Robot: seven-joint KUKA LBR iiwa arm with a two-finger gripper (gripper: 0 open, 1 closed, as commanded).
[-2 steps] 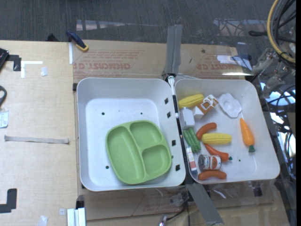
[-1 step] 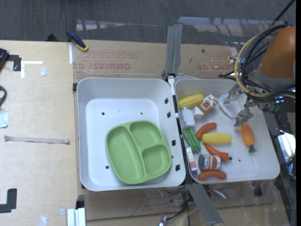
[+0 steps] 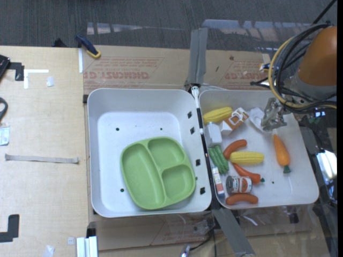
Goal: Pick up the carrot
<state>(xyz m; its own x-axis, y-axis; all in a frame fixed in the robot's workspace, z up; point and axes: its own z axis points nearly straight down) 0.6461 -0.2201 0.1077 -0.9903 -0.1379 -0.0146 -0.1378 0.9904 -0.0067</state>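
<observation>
Hovering over the upper right part of the right-hand shallow white bin (image 3: 300,194), the grey arm with its orange band (image 3: 320,58) reaches in from the right, and its metal pincer (image 3: 272,116) hangs low near the bin's back wall. Whether that pincer is wide or narrow, the view is too small and cluttered to tell; nothing shows between its tips.

And there's the target: the orange plastic carrot with a small green stub (image 3: 281,151) lies on the bin floor just below the pincer, slanting down toward the right wall, green end at the bottom. It sits apart from the other toy food.

Over to the left of it, a yellow ear of toy corn (image 3: 246,157) lies crosswise, with a red-orange sausage (image 3: 235,147) just above it and a red chilli pepper (image 3: 246,173) below. A small tin can with a red label (image 3: 239,184) rests near the front, and another orange sausage (image 3: 241,199) lies beside the front wall. A second yellow corn cob (image 3: 217,114) and an orange-and-white carton (image 3: 236,119) sit near the back.

The left white bin (image 3: 102,143) holds a light green divided plastic tray (image 3: 158,173), tilted at a slant. Both bins rest on the cardboard-covered surface (image 3: 134,68).
</observation>
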